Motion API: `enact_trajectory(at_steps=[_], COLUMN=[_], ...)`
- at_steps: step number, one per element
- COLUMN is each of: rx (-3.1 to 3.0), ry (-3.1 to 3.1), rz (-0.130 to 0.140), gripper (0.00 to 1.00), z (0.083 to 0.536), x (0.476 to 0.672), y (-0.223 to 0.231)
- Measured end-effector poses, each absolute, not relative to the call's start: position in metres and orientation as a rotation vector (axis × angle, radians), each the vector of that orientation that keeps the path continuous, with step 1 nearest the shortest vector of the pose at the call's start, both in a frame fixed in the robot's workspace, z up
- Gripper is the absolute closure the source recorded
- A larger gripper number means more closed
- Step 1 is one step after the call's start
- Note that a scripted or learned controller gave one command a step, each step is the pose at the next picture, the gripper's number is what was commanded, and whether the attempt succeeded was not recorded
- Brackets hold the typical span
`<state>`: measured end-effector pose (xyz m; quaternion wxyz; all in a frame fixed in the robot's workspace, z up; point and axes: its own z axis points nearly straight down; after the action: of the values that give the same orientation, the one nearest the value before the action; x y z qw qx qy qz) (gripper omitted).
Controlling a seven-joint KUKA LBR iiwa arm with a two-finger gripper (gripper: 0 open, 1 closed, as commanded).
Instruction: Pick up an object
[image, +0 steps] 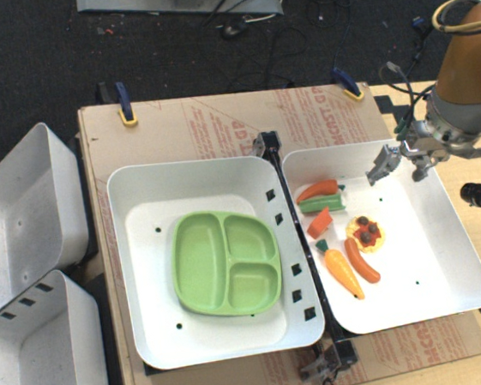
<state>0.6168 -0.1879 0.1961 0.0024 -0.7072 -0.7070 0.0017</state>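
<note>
The gripper hangs at the upper right of the frame, over the top edge of the right bin, its two fingers spread apart with nothing between them. The grey arm with its orange band reaches in from the right edge. Below and left of the gripper, well apart from it, toy food lies in the right bin: an orange and green carrot piece near the top, a small red piece under it, a round yellow piece with dark topping, a red sausage and an orange carrot side by side. The left bin holds a green divided plate
</note>
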Motion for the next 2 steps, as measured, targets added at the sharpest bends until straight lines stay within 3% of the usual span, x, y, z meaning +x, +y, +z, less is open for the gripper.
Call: enact_trajectory(at_steps=[2], rx=[-2.219], ry=[-2.219], rz=[0.004], gripper=[0.0], z=[0.098], x=[0.611], y=[-0.182])
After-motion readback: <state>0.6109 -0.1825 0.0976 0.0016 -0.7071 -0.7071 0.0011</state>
